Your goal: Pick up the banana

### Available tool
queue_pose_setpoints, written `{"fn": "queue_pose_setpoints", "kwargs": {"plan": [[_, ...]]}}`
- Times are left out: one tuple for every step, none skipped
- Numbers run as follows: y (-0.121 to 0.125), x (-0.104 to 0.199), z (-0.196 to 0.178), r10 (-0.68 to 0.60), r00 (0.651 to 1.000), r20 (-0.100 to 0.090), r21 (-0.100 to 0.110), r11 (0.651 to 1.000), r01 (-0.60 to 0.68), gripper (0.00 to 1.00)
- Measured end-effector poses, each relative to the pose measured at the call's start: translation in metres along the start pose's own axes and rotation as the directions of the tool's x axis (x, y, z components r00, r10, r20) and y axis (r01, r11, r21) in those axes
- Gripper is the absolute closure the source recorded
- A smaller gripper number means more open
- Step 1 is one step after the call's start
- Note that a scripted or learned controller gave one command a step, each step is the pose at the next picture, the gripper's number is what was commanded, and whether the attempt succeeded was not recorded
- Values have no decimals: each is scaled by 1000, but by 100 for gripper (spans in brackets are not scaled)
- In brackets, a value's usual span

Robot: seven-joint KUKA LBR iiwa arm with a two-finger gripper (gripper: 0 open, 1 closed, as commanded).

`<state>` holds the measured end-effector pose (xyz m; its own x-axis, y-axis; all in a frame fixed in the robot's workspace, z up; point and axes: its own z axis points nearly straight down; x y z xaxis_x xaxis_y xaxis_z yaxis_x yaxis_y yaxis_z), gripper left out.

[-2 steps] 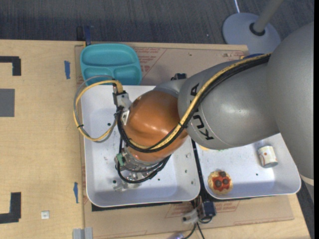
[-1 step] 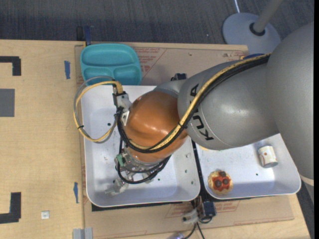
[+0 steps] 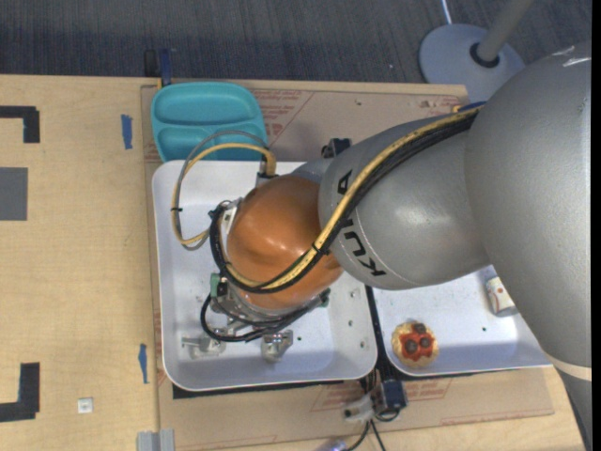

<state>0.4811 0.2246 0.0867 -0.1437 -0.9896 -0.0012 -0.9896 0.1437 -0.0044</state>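
Note:
My arm reaches in from the right and hangs over the left bin (image 3: 174, 252), its orange band (image 3: 277, 242) covering the bin's middle. Below the band, my gripper (image 3: 235, 347) points down at the bin's front part. Its two metal fingertips (image 3: 195, 348) stand apart near the bin floor, with bare white floor between them. The gripper is open and holds nothing. The arm hides much of the left bin's floor.
A teal tray (image 3: 207, 120) stands behind the left bin. In the right bin (image 3: 470, 355) lie a small round red-and-yellow item (image 3: 416, 343) and a small white-and-orange piece (image 3: 499, 296). A yellow cable (image 3: 202, 158) loops over the left bin's back.

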Motion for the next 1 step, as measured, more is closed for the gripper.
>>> {"fn": "queue_pose_setpoints", "kwargs": {"plan": [[0, 4, -70, 106, 994, 4, -1, 994, -106, 0]]}}
